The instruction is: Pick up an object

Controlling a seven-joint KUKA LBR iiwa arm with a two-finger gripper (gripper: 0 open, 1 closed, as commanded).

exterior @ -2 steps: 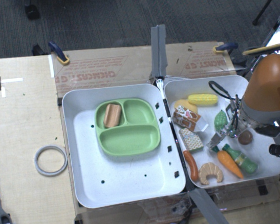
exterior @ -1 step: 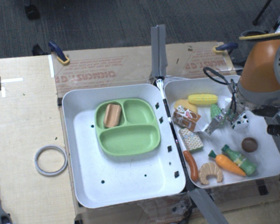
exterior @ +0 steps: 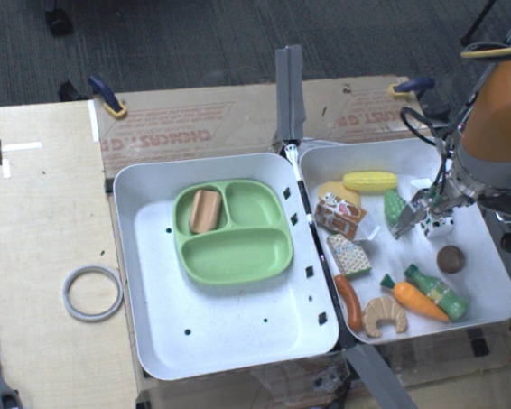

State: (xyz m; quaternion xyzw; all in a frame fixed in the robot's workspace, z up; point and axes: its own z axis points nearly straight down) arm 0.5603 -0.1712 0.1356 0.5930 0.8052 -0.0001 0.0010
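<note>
From the camera above the worktop [exterior: 39, 222], 2 white bins sat side by side. The left bin [exterior: 160, 336] held a green divided plate [exterior: 233, 231] with 3 compartments; a tan bread roll [exterior: 204, 210] lay in its upper-left compartment, long axis nearly up and down the view, tilted slightly to the right at the top.

The right bin [exterior: 494, 310] held the loose toy food. A yellow corn cob [exterior: 369, 181] lay near the far wall, long axis left to right. Below it to the left were a brown-and-white carton [exterior: 339, 215] and a patterned wedge [exterior: 350, 257], then a red sausage [exterior: 347, 300] running top to bottom along the left wall. A croissant [exterior: 384, 316] sat at the near wall, just beside a carrot [exterior: 414, 299] whose long axis slanted from its green top at upper left down to the lower right. A green bottle [exterior: 439, 291] lay alongside the carrot on the same slant. A dark brown ball [exterior: 450, 259] rested right of them, and a green leafy piece [exterior: 394, 209] stood under the corn.

The arm reached in from the right, and the hand [exterior: 422, 211] hung low over the right bin between the leafy piece and the ball. Whether it was apart or together I could not tell.
</note>
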